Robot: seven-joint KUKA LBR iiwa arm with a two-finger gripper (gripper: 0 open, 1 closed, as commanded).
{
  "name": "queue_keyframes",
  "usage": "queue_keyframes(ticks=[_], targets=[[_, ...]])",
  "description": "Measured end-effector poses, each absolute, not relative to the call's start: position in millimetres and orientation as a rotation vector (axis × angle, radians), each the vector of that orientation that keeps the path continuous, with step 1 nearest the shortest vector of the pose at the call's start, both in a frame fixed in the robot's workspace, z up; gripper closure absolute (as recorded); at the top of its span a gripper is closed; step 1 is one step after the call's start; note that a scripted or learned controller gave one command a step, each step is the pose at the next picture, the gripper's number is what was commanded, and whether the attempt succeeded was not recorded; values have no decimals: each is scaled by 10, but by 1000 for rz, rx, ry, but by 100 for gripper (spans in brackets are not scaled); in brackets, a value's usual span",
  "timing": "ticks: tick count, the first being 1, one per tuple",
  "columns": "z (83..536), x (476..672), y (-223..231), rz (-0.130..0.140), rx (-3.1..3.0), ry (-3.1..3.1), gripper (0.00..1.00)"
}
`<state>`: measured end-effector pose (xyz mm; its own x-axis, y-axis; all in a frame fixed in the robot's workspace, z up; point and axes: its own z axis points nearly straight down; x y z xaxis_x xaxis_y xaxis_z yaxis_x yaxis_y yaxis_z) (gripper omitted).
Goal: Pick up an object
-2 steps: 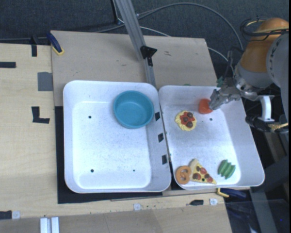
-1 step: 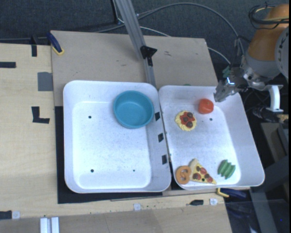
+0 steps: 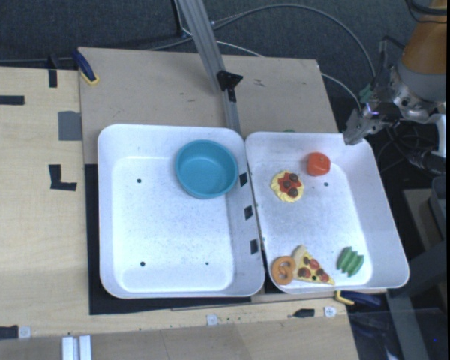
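The gripper (image 3: 358, 131) is seen above the right bin's (image 3: 382, 201) far right corner; its state cannot be told.

Arm (image 3: 427, 43) cut by right edge; gripper (image 3: 356, 132) too small, blurred.

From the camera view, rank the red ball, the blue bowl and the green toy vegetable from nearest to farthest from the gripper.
Measured from the gripper:
1. Red ball, right bin's far corner, just below the gripper.
2. Green toy vegetable, right bin's near corner.
3. Blue bowl, left bin.
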<state>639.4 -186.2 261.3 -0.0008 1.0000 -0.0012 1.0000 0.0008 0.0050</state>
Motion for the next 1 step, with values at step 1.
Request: queue_keyframes(ticks=[1], targets=[[2535, 6285, -1425, 0, 2218, 2226, 100]])
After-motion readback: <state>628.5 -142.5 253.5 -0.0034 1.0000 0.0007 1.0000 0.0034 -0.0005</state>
